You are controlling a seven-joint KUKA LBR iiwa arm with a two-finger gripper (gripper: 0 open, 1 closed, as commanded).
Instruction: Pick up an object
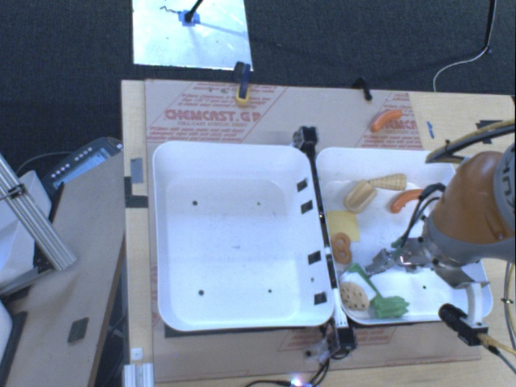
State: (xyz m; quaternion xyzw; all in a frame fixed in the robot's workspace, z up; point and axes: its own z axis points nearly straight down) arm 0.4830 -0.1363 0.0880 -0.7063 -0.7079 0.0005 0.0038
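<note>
From my seat, the left bin (234,232) sits with its bare white floor showing a few small dark dots, and a black divider strip (316,216) with clips runs between it and the right bin (334,164). Just right of that strip, in the right bin, I see a pale yellow block (342,222), with an orange ring-shaped piece (343,247) touching its near edge. Nearer still, in the bin's near left corner, lies a round tan cracker-like disc (353,296), and just beside it a green leafy toy (385,303) with a thin green stem running up toward the gripper. Toward the far side there is a tan bread-roll shape (359,195), a yellow corn-like cone (389,182) to its right, and an orange sausage (403,201) partly tucked behind the arm.

The gripper (379,260) hangs low over the middle of the right bin, its grey metal tips pointing left, near the green stem. The view is too small and cluttered there; I cannot tell how its tips stand, nor whether anything sits between them.

Outside the bins, on the far board, another orange sausage (387,120) lies alone.
</note>
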